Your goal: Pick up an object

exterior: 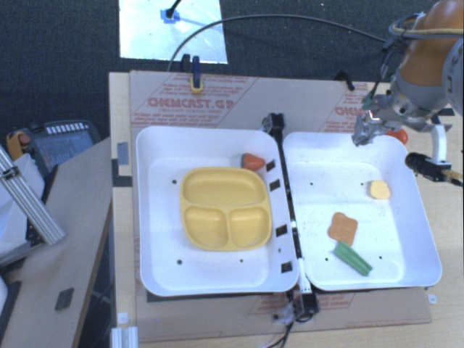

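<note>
Gripper [362, 135] at right bin's [420, 267] 12 o'clock rim; grip state can't tell. Descend straight over toast [343, 228], center w/ care.

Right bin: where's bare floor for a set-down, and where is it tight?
The right bin is bare across its left and centre, from the divider to the orange toast piece. It is crowded at the front right: the toast piece, the green bean and the yellow piece. The gripper hangs over the back rim.
</note>
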Robot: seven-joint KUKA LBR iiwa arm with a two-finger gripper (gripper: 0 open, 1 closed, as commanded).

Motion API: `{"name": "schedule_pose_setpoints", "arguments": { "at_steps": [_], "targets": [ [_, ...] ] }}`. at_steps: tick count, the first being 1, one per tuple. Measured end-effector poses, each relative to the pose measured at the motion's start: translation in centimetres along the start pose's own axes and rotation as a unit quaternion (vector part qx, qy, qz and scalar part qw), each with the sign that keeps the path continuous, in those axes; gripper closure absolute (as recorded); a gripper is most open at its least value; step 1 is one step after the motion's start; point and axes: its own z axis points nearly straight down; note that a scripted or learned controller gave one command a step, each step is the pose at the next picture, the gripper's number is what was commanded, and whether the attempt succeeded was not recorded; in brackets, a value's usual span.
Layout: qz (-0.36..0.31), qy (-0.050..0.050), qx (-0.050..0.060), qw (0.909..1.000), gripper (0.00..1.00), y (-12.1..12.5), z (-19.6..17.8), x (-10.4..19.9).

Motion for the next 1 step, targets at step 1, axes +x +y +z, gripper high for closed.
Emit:
{"name": "schedule_pose_setpoints", "arguments": {
  "at_steps": [1],
  "targets": [
    [-0.001,0.0,0.0,1.0,1.0,0.37,-0.89,5.58]
  ]
}}
